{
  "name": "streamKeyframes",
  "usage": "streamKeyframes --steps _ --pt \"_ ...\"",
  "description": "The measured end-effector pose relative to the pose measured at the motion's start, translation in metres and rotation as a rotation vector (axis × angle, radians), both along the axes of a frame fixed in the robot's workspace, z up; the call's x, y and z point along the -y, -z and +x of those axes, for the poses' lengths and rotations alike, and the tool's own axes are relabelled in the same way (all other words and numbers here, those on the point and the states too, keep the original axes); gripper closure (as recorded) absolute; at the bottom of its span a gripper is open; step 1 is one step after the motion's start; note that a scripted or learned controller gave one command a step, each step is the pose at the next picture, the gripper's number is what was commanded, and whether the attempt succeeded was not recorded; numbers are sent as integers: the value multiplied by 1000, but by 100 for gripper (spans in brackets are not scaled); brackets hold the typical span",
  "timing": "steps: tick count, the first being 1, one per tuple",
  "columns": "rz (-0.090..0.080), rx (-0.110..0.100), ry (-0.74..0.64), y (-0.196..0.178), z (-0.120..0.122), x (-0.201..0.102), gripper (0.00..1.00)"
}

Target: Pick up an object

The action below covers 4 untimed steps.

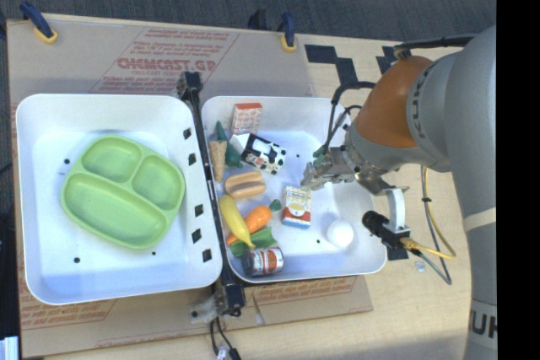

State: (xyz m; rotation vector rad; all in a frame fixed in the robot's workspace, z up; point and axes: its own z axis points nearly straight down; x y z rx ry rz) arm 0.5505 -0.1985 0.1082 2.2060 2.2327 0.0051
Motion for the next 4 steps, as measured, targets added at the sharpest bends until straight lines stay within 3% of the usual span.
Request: streamKeyframes --steps 1,2,3,4 --pt "-1 -4 9 -95 -25 13 100" --pt "0 -6 7 -116 -72 13 100" --pt "-1 -3 6 -146 -73 13 100" --pt "0 -7 6 -120 -74 12 100"
